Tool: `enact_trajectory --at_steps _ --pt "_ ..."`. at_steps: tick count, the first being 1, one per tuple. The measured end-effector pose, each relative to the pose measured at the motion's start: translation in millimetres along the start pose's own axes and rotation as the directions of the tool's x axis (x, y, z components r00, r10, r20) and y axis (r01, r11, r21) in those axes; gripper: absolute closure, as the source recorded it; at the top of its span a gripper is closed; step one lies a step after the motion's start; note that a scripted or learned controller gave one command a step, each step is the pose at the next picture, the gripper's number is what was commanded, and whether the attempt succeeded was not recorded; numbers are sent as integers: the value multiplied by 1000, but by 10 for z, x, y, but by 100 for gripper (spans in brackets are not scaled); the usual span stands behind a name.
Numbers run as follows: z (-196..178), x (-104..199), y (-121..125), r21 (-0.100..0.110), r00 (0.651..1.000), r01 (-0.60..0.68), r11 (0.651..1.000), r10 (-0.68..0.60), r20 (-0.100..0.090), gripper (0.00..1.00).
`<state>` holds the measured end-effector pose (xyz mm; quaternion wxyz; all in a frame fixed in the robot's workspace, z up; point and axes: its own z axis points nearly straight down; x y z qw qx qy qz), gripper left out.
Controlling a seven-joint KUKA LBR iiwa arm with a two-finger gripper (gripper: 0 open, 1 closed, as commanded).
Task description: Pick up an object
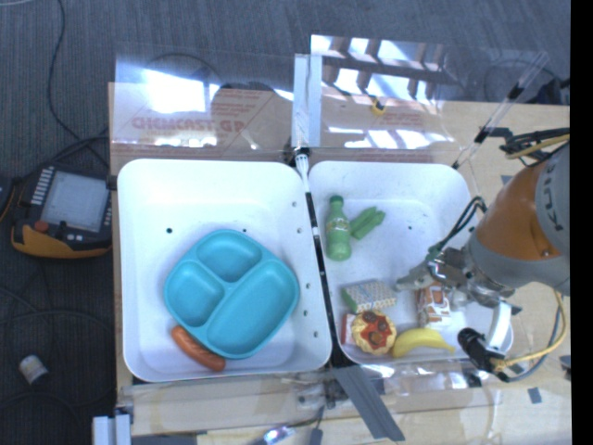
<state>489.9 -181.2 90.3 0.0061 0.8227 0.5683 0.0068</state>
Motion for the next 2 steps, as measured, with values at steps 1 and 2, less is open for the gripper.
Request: enact_trajectory --at_steps 1,2 --pt "-86 32 -4 5 1000 4 1000 -4 -6 100" --pt "-1256 421 338 20 998 -55 998 55 11 100"
